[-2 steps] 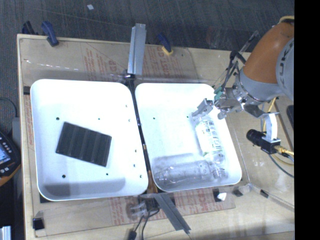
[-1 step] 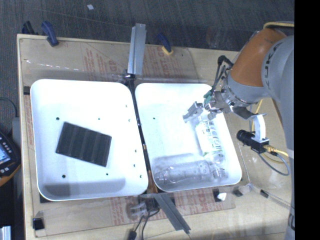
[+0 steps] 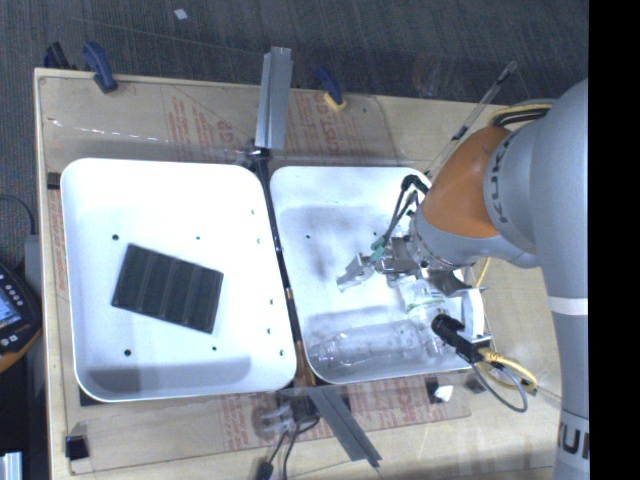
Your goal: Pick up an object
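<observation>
Below end effector (image 3: 352, 270): clear bottle (image 3: 365, 346).

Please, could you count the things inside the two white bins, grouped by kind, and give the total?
Dark ribbed rectangular pad, in the left bin: 1
Clear plastic bottle, lying in the right bin: 1
Total: 2
The pincer is above the right bin; I cannot tell whether something small is hidden under the arm.

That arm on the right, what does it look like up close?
The arm is a thick, rounded grey tube with an orange band above its wrist. Its gripper is small and silvery, with thin black cables looping beside it.
</observation>
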